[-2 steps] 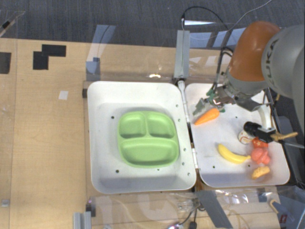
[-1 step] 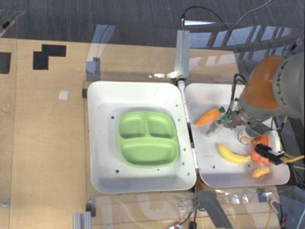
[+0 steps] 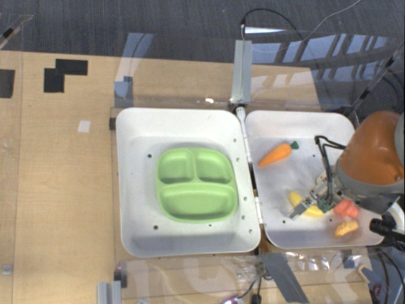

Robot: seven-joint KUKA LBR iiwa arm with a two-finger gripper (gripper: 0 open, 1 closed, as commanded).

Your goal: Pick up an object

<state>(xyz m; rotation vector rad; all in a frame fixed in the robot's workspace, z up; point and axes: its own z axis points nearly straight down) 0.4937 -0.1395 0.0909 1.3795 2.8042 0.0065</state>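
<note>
In the right bin (image 3: 278, 128), a yellow banana-like toy (image 3: 296, 199) lies near the front. My gripper (image 3: 311, 203) is low over it and covers its middle; whether it touches the toy is unclear. An orange carrot toy (image 3: 277, 154) with a green top lies farther back. A pink-red toy (image 3: 346, 209) and a small orange-yellow toy (image 3: 345, 229) lie just right of the gripper, near the bin's front right corner. The arm's orange band (image 3: 374, 152) hangs over the bin's right side and hides that part of it.
The left bin (image 3: 136, 170) holds a green divided plate (image 3: 195, 183) at its middle. A metal divider rail (image 3: 248, 170) runs between the bins. Black cables (image 3: 324, 145) loop near the wrist. Bare bin floor lies between the carrot and the gripper.
</note>
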